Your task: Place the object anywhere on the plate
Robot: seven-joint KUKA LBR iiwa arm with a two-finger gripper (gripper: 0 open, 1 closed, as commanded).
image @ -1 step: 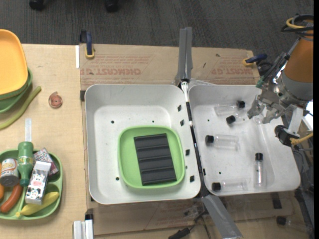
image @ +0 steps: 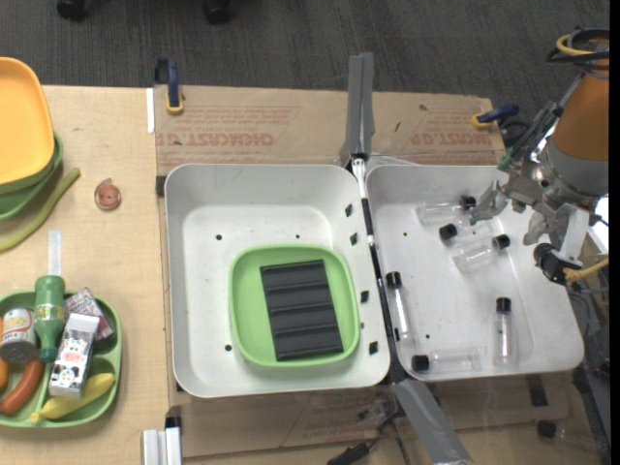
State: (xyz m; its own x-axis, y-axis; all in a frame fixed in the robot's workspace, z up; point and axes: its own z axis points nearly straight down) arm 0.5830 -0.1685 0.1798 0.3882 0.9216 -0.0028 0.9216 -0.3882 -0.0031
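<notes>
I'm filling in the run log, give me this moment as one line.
arm: at right bin's far right | end effector: above clear vials | green plate: left bin, holding black tray | placed: none yet

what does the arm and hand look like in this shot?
The arm has an orange band above a grey wrist section. The hand is a cluster of silver-grey metal and black parts. Black and yellowish cables loop above the arm and beside the wrist.

Plate: green, square with rounded corners, flat in my left bin; a dark ribbed block rests at its centre.
Objects: clear vials with black caps, lying scattered across my right bin, apart from the plate.
</notes>
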